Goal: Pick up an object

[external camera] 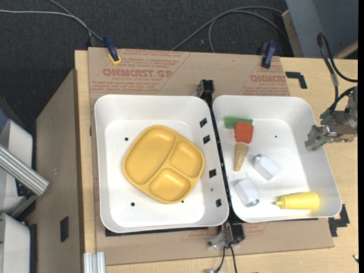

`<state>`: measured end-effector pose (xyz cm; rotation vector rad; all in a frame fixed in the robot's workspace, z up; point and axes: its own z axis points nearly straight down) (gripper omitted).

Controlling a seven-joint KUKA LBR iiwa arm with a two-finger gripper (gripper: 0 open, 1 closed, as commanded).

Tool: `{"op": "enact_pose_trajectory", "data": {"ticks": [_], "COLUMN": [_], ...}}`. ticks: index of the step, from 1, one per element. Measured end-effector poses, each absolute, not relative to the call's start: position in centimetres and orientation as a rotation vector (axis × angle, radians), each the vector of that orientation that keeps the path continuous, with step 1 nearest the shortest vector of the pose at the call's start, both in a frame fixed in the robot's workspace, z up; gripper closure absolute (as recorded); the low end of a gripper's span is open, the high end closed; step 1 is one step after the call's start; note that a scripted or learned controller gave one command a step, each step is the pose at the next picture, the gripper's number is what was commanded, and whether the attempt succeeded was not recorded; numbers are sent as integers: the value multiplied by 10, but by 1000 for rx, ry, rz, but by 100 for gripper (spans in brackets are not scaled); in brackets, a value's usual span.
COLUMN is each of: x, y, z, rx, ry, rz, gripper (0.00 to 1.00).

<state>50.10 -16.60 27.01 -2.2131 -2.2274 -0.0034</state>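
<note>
Start at the near edge of the right bin (331, 182): a yellow squeeze bottle (298, 201) lies on its side close to the front wall, nozzle towards the middle. Lying flat, it gives you its long body to close across, which looks like the easiest target here. Just left of it is a small grey-white block (247, 191), and a second one (265, 166) lies a little farther back (both too small to name with confidence). They are near each other but apart, so neither should get in the way of a grasp on the other.

Beyond them a toy ice-cream cone (241, 155) lies with its tip towards you, and behind that is an orange piece (244, 132) with a green strip (238, 121) at its far end. All of this is loose on the bin floor, and any of it would count as the object to pick.

The left bin (104, 169) holds a yellow divided plate (164, 164), flat and roughly centred. It is broad and shallow, so I'd judge it a poor choice.

The gripper (318, 136) is at the right bin's outer rim, about level with the orange piece and well apart from every item. You can't tell from here whether it is open or closed, and nothing can be seen in its grasp. I'd say the reach hasn't begun.

At the far edge, two blue clamps (111, 49) pin the cardboard sheet (187, 67) so the bins stay put.
</note>
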Motion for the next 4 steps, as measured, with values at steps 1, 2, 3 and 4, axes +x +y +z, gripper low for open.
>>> {"op": "enact_pose_trajectory", "data": {"ticks": [1,2,3,4], "x": [507,507,498,504], "y": [-119,-65,-15,35], "z": [255,260,254,234], "rx": [-2212,-2210,-2212,-2210], "ry": [-2225,-2227,-2225,-2225], "rz": [-2,-3,-1,3], "gripper": [100,100,100,100]}}
